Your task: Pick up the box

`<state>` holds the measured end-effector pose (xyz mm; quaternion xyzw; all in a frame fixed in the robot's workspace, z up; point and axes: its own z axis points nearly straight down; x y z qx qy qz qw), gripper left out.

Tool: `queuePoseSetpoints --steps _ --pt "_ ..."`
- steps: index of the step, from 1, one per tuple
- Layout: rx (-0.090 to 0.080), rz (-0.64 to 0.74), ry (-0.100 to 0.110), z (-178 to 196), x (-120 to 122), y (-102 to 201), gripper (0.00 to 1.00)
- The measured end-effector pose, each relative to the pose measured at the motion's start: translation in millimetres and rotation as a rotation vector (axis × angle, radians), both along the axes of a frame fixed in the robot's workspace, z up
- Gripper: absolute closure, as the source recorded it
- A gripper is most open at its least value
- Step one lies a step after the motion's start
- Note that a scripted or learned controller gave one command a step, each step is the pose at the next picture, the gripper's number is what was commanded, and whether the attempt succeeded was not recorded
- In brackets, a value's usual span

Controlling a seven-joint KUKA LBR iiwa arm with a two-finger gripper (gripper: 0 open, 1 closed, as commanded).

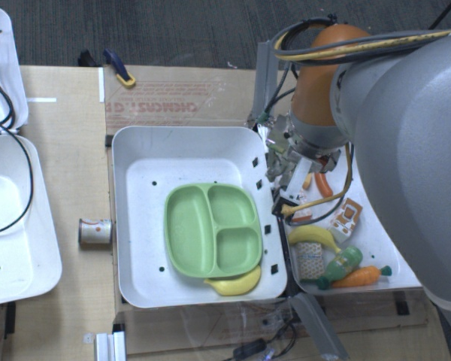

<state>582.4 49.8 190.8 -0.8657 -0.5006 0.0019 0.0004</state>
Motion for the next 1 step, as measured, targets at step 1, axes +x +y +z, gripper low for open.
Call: queuePoseSetpoints --steps 1 --pt "0.0 0.103 -0.001 -99.4 -19.9 79.1 1.0"
